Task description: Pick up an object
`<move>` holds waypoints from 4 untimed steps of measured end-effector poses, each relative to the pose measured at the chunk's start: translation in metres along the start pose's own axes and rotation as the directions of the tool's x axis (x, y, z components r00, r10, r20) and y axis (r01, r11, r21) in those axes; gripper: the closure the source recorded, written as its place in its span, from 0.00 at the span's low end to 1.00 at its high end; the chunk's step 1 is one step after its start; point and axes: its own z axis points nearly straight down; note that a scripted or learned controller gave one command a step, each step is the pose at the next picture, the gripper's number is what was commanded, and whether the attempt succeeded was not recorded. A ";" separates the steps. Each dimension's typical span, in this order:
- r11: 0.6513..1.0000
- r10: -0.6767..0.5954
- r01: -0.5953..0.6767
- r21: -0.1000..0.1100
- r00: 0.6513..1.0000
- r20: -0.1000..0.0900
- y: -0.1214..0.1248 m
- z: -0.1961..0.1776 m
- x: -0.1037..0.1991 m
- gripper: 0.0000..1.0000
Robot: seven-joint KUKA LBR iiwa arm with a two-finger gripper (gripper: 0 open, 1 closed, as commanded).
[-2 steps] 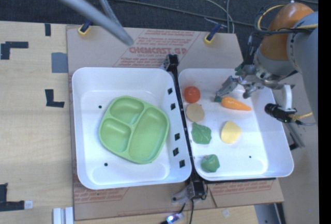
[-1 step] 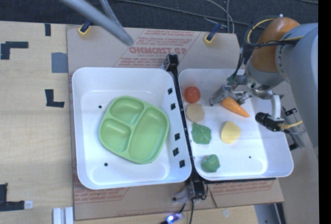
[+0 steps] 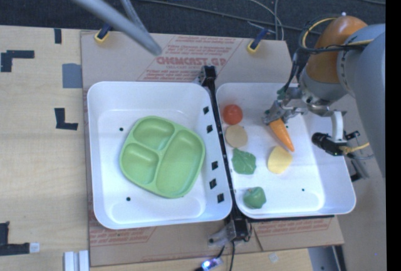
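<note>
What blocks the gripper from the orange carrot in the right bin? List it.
Nothing visible. The gripper is right at the carrot's upper end, with no object between them. The yellow piece lies just below the carrot's tip, and the red ball sits well to its left, both clear of the approach.

We see a bulky grey arm (image 3: 366, 69) with an orange band (image 3: 335, 35) (rounded, glossy), thin cables (image 3: 294, 69) and a dark metal gripper (image 3: 279, 112).
</note>
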 end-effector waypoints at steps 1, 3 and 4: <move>1.000 0.002 -0.002 -0.001 1.000 -0.003 -0.007 -0.052 0.007 1.00; 1.000 0.001 -0.001 -0.003 1.000 -0.003 0.002 -0.154 0.022 1.00; 1.000 -0.001 0.001 0.004 1.000 -0.004 -0.008 -0.143 0.068 1.00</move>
